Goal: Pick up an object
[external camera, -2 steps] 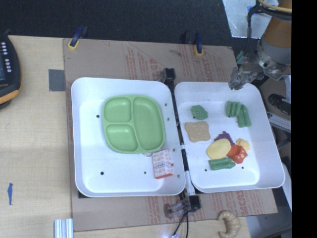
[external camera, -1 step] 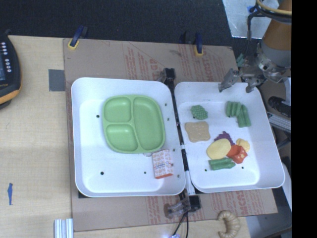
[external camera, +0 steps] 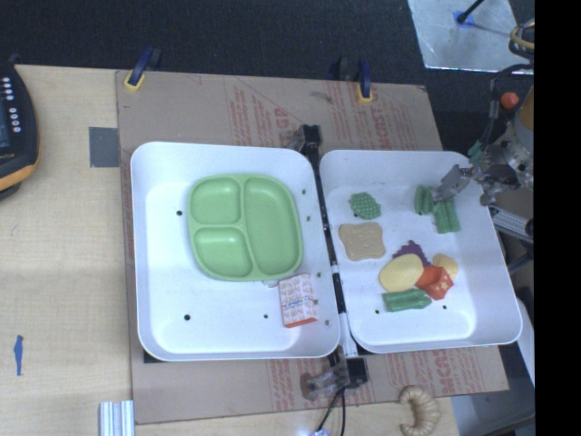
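Observation:
The right bin [external camera: 490,321] holds several toy foods: a green bumpy piece [external camera: 365,205], a tan bread slice [external camera: 361,240], a yellow potato-like piece [external camera: 401,272], purple grapes [external camera: 414,248], a red piece [external camera: 437,283], a small yellow piece [external camera: 446,264], a green bean pod [external camera: 406,302] and a pair of green sticks [external camera: 437,209]. My gripper [external camera: 465,181] hangs over the right bin's far right corner, just above and to the right of the green sticks. I see nothing held in it.
The left bin [external camera: 159,325] carries a green divided plate [external camera: 245,225] and a red-and-white packet [external camera: 298,300] near its front right corner. A black and orange pendant [external camera: 14,125] lies at the bench's far left. Clamps [external camera: 364,84] hold the board's back edge.

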`<state>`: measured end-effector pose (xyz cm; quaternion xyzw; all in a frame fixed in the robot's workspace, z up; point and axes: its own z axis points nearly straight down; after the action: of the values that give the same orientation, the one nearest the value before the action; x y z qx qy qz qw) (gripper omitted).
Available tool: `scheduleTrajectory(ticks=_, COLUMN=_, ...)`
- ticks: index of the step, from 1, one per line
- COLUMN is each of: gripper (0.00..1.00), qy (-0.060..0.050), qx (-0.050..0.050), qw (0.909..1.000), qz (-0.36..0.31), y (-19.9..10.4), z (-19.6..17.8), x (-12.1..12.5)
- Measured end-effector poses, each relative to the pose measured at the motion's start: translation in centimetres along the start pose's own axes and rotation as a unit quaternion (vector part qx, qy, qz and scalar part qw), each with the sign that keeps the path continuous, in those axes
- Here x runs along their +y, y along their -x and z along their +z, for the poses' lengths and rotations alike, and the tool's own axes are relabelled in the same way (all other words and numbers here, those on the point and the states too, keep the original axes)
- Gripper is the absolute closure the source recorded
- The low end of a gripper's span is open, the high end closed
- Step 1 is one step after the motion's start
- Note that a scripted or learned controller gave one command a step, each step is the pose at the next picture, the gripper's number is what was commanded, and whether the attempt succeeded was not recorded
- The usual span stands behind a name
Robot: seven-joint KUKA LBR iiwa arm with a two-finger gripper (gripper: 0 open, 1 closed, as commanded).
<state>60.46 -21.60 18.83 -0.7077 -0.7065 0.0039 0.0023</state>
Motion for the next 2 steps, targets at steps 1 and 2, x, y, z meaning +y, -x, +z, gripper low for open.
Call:
scheduleTrajectory(ticks=1, gripper=0.00, qy=0.000, qx=0.001, qw=1.0000, qz=-0.005, y=-0.9, z=10.0, x=3.6)
scheduleTrajectory(ticks=2, gripper=0.00, qy=0.004, qx=0.001, qw=1.0000, qz=-0.004, y=-0.5, z=9.5, x=5.4)
